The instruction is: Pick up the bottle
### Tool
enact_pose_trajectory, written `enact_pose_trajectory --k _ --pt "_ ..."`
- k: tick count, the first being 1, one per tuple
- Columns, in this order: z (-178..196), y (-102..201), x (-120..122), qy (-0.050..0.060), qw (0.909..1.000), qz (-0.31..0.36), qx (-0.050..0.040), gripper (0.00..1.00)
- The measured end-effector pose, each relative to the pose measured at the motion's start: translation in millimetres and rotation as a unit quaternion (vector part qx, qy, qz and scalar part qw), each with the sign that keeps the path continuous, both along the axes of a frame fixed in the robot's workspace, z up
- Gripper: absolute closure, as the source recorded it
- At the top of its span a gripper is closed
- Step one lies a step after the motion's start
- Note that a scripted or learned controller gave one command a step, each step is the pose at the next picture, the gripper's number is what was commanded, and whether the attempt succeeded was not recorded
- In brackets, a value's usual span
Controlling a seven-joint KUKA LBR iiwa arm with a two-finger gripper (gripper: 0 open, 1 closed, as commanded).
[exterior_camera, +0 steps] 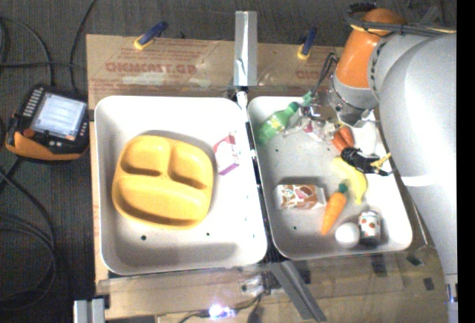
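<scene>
Two white bins sit side by side on the worktop (148,69), and their inner walls meet along a narrow seam. The left bin (104,188) holds a yellow divided tray (163,180), with a small pink-and-white packet (227,153) near the bin's right wall.

In the right bin (312,165), bare floor shows in the middle and along the near-left side. Its far edge and right side are crowded. The grey arm (415,113) covers the bin's right rim.

The bottle (273,125) is green and lies on its side in the far-left corner of the right bin. Its long axis runs on a slant from the left wall up toward the far edge. The lower end is close against the left wall. The upper end, which looks narrower, points toward the wrist. It is hemmed by the wall on its left, with open floor on its near side.

The fingers (319,112) are low over the far edge, just right of the bottle's upper end. Whether they are spread or closed cannot be told, and nothing is seen held.

A crumpled clear wrapper (308,123) lies between them and the bottle, at the bottle's upper end. Well apart from the bottle are a reddish-orange item (341,139), a banana (358,182), a small printed carton (302,197), a carrot (333,213), a white egg (346,234) and a small can (369,227).
</scene>
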State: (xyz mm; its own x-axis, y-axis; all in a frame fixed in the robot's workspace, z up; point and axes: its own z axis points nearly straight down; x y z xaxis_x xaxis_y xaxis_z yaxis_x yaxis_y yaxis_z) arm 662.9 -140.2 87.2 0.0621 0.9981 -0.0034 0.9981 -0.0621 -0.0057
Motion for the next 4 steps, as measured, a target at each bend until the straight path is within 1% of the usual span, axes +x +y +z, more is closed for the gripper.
enact_pose_trajectory --k 2,3,4 --pt "0 0 1 -0.002 1.0 0.0 -0.0006 0.0" --pt "72 32 5 -0.002 1.0 -0.007 0.0 0.0" --pt "1 41 7 -0.006 0.9999 0.014 -0.0014 0.0"
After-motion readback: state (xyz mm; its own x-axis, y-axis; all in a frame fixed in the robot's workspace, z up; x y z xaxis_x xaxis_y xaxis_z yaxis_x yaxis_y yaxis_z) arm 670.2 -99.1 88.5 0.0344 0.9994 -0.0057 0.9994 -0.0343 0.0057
